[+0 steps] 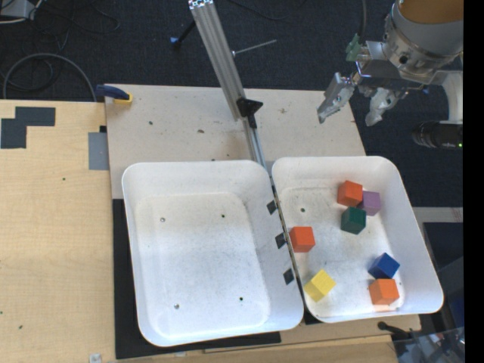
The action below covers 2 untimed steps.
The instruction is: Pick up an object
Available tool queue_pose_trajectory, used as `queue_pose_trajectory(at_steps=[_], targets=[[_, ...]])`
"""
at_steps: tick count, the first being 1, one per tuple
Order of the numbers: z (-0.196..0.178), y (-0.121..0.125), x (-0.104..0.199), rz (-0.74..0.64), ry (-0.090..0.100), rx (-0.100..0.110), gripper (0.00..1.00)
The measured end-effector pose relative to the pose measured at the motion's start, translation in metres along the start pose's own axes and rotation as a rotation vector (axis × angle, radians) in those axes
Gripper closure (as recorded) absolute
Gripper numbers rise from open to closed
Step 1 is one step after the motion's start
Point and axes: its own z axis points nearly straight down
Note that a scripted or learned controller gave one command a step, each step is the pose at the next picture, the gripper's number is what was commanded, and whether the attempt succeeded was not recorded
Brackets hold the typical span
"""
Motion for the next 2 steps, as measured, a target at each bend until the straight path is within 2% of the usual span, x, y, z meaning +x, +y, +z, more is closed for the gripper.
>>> queue_pose_trajectory(at_steps=[1,2], targets=[[-0.102,0.040,-0.060,0.010,-0.006,-0.011,0.00],[-0.098,-0.001,0.029,0.000,0.000,-0.002,0.00]])
